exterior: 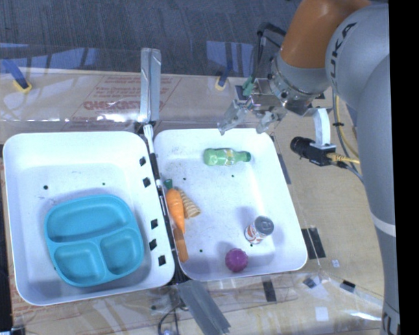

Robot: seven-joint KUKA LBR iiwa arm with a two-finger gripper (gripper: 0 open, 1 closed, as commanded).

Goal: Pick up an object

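Right bin (pixel 286 195), nearest edge: purple ball (pixel 236 259), small can (pixel 260 230) just beside it. Carrot (pixel 175 211) is seen along the left wall. Green bottle (pixel 226 156) lies on its side near the far wall; judged light, stiff, slippery, best gripped across the body. Hand (pixel 247 121) hovers over the far rim, fingers apart, nothing between them.
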